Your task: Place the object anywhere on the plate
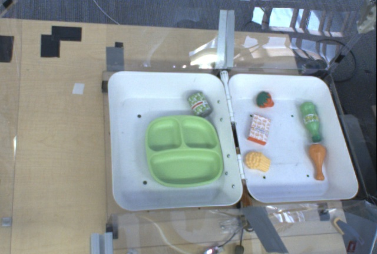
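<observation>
The green plate (184, 152), with two small compartments on its far side and one long one on its near side, lies flat in the white bin on the view's left (126, 147), toward that bin's right half. Nothing rests on it. Just beyond its far right corner a small can (199, 103) with a green and white label lies tilted on the bin floor, close to the plate's rim but apart from it.

The other loose things are all in the bin on the view's right (339, 188), across the wall where the two bins meet. A red and white packet (259, 129) lies nearest that wall, with a yellow corn cob (257, 161) just in front of it and a red fruit with a green top (264, 99) behind it. Well apart, along the far right side, a green bottle (310, 121) lies above an orange drumstick (317, 161).

Which of these the task means cannot be told. How the pincer stands, and where any of them lies relative to it, cannot be told either.

Both bins sit on a pale wooden worktop (53, 147).
</observation>
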`<state>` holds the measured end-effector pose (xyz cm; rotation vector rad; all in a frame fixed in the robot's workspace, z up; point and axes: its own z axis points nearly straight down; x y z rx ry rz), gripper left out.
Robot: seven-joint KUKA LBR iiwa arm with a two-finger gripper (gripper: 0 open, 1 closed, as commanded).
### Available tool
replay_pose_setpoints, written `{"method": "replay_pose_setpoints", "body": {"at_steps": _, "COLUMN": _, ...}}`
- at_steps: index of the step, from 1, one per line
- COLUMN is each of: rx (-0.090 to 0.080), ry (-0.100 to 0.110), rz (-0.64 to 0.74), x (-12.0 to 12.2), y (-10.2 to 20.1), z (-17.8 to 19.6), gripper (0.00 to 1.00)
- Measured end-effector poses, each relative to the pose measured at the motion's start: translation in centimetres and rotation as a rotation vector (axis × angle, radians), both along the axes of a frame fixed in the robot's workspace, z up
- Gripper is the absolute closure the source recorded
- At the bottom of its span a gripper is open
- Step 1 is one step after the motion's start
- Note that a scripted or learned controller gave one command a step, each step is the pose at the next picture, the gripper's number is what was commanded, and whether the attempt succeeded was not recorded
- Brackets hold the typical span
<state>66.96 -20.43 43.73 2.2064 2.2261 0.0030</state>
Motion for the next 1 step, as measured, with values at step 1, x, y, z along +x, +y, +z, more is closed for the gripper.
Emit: {"method": "replay_pose_setpoints", "body": {"at_steps": 1, "rx": -0.005, "ry": -0.007, "rz": 0.006, "x": 0.11, "y": 0.13, "z": 1.38, "gripper": 1.00}}
